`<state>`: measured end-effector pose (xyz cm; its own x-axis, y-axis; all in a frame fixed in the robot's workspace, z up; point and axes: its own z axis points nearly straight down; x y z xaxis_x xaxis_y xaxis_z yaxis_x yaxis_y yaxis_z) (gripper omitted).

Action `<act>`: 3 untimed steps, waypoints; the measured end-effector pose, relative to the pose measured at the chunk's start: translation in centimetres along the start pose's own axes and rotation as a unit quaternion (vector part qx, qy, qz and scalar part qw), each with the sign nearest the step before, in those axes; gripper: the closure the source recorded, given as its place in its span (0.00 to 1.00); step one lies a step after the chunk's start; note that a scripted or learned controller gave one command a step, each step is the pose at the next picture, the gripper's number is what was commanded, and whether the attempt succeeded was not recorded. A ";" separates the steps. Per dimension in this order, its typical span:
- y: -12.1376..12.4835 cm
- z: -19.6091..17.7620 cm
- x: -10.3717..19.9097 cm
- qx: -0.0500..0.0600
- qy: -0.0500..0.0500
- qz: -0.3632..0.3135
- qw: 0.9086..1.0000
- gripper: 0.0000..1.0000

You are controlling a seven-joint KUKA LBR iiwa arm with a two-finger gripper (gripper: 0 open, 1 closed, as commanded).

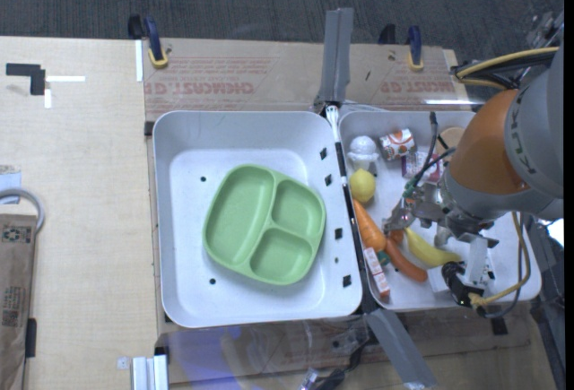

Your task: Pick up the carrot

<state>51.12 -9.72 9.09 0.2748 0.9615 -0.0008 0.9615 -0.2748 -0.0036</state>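
The jaws hung low in the right bin (529,285), near its middle, and you could not tell whether they were released or clenched; nothing showed between them. The grey arm (489,160) reached in over the bin's right edge. The carrot (368,225) lay along the bin's left wall, just left of the jaws, below a lemon (362,185). A banana (427,249) lay under the wrist, and a red pepper (408,265) sat towards the front edge. The left bin (179,290) carried a green divided plate (265,225) at its centre.
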 end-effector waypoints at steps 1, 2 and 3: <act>0.0 -0.9 -0.1 0.001 0.000 0.001 1.000 1.00; -2.6 0.0 -3.2 -0.001 0.001 0.161 0.987 1.00; -2.3 -12.9 -0.8 0.000 -0.001 0.352 0.936 1.00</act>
<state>48.77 -9.86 22.02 0.8406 0.5416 -0.0039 0.5416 -0.8406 -0.0010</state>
